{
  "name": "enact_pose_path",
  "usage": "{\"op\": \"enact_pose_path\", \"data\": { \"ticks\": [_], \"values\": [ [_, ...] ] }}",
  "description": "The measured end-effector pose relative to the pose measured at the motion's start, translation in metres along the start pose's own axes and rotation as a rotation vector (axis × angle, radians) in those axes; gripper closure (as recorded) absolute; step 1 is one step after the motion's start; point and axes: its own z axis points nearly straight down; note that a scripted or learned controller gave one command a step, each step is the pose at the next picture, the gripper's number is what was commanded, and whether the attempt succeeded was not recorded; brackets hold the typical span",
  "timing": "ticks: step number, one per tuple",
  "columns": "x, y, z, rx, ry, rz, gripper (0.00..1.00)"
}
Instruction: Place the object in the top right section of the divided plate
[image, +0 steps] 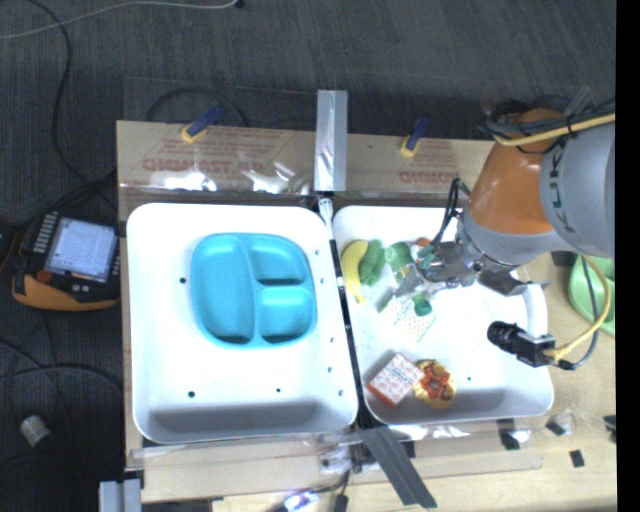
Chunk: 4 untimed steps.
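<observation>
Arm (560, 190) cut off at right edge

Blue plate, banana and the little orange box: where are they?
blue plate (228, 300): camera view, floor of its big left section.
banana (352, 270): camera view, middle of its yellow curve.
orange box (393, 380): camera view, its top face.

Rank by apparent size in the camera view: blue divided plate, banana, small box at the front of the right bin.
1. blue divided plate, by far the largest.
2. banana and small box: they look close in size. The banana is longer but thinner and partly covered by green items, so I won't rank them.
</observation>
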Motion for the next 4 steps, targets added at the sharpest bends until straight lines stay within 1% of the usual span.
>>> {"op": "enact_pose_path", "data": {
  "ticks": [1, 2, 3, 4],
  "values": [
    [0.013, 0.056, 0.002, 0.000, -0.006, -0.102, 1.00],
    [0.078, 0.071, 0.004, 0.001, -0.006, -0.225, 1.00],
    [0.066, 0.084, 0.006, 0.001, -0.004, -0.050, 1.00],
    [0.152, 0.114, 0.007, 0.002, -0.006, -0.149, 1.00]
  ]
}}
